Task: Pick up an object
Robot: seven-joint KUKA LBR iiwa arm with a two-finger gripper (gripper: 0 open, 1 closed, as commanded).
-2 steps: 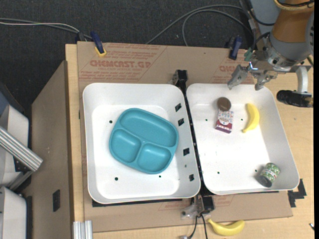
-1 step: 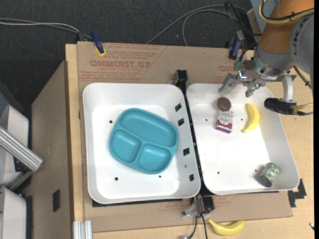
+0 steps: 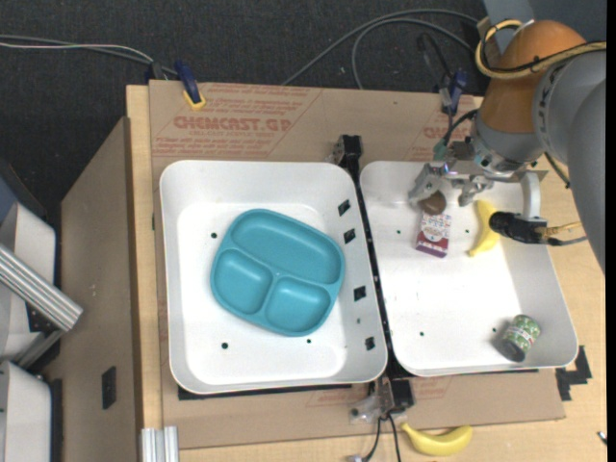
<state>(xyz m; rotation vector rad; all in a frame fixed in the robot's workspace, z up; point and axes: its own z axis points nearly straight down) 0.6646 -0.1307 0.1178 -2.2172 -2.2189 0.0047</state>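
My gripper (image 3: 445, 191) hangs over the far part of the right bin (image 3: 539, 287), its two fingers spread apart. A small brown thing (image 3: 435, 203) lies between and just below the fingertips; I cannot tell whether they touch it. A white, red and purple packet (image 3: 434, 233) lies directly in front of the gripper. A yellow banana (image 3: 482, 238) sits to the packet's right. A green patterned can (image 3: 519, 336) lies on its side in the bin's near right corner.
The left bin (image 3: 183, 258) holds a blue divided plate (image 3: 277, 270). A second banana (image 3: 439, 439) lies on the bench in front of the bins. The arm's grey body and orange band (image 3: 525, 75) fill the upper right. Cables run behind the bins.
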